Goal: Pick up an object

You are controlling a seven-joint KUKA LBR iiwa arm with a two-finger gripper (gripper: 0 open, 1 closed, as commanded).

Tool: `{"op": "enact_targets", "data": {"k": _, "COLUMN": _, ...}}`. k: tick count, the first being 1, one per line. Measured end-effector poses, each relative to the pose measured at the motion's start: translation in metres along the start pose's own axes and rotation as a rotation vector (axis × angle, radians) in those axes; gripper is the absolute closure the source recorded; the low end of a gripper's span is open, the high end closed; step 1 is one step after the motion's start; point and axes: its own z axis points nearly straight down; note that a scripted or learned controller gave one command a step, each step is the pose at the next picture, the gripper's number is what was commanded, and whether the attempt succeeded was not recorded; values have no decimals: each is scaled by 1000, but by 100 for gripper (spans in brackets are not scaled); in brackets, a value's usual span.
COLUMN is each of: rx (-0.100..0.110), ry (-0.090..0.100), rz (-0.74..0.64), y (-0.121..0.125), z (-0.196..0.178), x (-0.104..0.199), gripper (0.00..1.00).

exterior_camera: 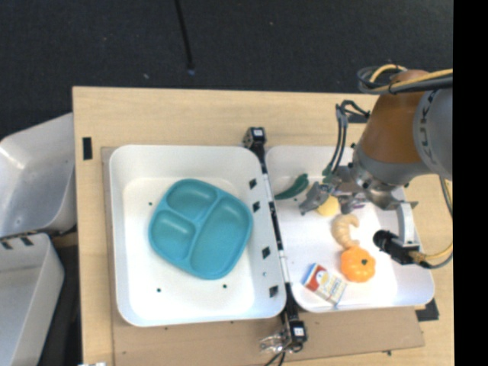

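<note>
The hand (324, 197) hangs low in the right bin (404, 292) over a small yellow piece (328, 207) - can't tell its grip state. I'd centre on the piece and close slowly - croissant (345, 229) sits close.

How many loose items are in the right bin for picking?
5: a green curved piece at the bin's far left, a yellow piece by the gripper, a tan croissant, an orange pumpkin, a small printed carton. The arm may hide more.
</note>
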Motion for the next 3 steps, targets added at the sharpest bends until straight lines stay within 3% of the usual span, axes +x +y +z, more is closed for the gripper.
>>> {"op": "enact_targets", "data": {"k": 1, "rx": 1, "ry": 0, "rz": 0, "y": 0, "z": 63, "x": -5, "gripper": 0}}
{"op": "enact_targets", "data": {"k": 2, "rx": -7, "ry": 0, "rz": 6, "y": 2, "z": 48, "x": -6, "gripper": 100}}
{"op": "enact_targets", "data": {"k": 3, "rx": -11, "ry": -1, "rz": -2, "y": 8, "z": -15, "x": -10, "gripper": 100}}
